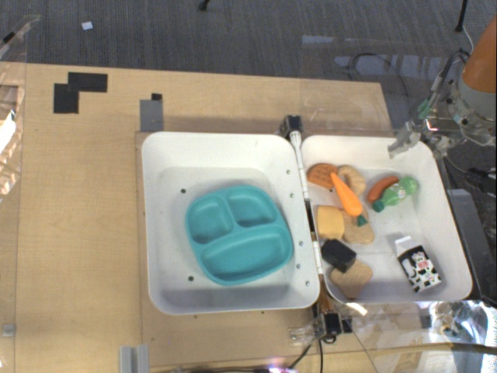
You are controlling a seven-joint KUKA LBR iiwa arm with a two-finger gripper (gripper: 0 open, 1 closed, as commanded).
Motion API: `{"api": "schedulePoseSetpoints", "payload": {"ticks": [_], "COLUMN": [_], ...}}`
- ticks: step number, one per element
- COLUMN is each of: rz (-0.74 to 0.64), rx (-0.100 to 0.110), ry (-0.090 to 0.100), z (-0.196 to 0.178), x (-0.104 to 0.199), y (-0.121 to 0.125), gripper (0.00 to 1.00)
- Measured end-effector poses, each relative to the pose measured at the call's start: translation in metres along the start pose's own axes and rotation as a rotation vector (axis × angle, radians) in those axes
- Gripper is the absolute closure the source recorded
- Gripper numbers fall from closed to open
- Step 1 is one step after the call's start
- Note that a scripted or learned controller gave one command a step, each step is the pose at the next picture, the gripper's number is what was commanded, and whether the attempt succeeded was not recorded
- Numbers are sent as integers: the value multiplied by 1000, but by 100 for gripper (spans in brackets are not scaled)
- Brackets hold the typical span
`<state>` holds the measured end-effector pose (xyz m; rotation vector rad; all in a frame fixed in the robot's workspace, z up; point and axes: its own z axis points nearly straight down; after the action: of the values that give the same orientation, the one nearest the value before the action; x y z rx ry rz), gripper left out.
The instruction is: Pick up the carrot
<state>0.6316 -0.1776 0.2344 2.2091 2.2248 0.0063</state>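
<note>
Wooden surface (78, 231) carries two bins; the small orange tapered carrot (347, 195) lies well left of and below the pincer (407, 137), whose opening cannot be told. It should descend squarely across the carrot's narrow width.

Carrot (347, 195) hemmed by bread (321, 175)

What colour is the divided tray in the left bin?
Teal, a blue-green; the tray shows clearly in the camera view, lying in the left bin.

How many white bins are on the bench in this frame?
2. The left bin holds a teal plate; the right bin holds the carrot among other toy food.
</note>
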Motion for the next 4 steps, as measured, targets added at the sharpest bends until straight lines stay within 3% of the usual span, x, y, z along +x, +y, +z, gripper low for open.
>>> {"api": "schedulePoseSetpoints", "payload": {"ticks": [1,2,3,4], "rz": [-9,-72,-230,-137], "rx": [-8,-9,4,0], "ry": [0,5,3,0], "z": [145,43,49,48], "x": [53,140,159,126], "y": [-25,-61,-143,-76], "gripper": [0,0,0,0]}}
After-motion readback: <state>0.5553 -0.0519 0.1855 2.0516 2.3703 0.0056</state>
